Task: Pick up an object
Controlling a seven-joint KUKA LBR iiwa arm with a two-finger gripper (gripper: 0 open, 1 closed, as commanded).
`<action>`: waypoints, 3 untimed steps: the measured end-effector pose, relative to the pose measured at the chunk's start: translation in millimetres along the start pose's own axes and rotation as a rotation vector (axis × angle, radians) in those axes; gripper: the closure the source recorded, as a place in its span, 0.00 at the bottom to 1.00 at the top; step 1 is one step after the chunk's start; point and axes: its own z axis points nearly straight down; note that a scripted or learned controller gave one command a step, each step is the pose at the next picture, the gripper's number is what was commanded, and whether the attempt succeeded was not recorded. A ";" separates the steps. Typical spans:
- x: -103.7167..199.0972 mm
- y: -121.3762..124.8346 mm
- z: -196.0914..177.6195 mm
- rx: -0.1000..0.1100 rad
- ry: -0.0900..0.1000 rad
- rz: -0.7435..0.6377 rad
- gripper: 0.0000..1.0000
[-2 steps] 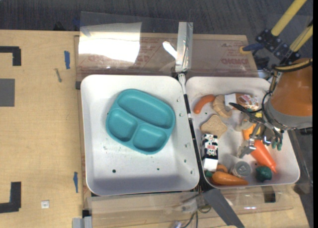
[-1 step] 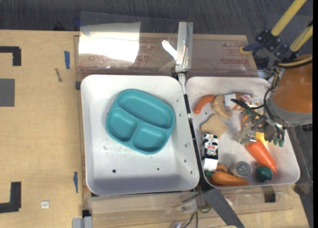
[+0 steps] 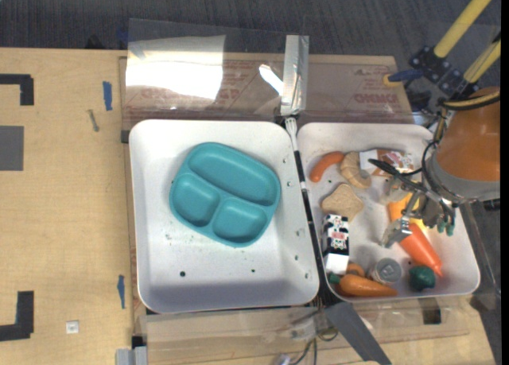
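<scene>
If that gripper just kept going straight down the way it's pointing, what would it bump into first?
Most likely the big orange carrot, which lies just under the gripper in the right bin. Depth is hard to judge from above, so it might instead meet the bin floor beside it.

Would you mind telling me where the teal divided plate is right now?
The teal divided plate lies in the left white bin, roughly at its centre, across the divider from the right bin that holds the toy food.
</scene>
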 end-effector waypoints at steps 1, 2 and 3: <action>9.5 17.0 11.8 0.003 0.013 0.089 0.00; 5.8 18.2 -1.1 0.002 0.001 0.087 1.00; 15.5 68.0 -118.4 -0.001 0.011 -0.074 1.00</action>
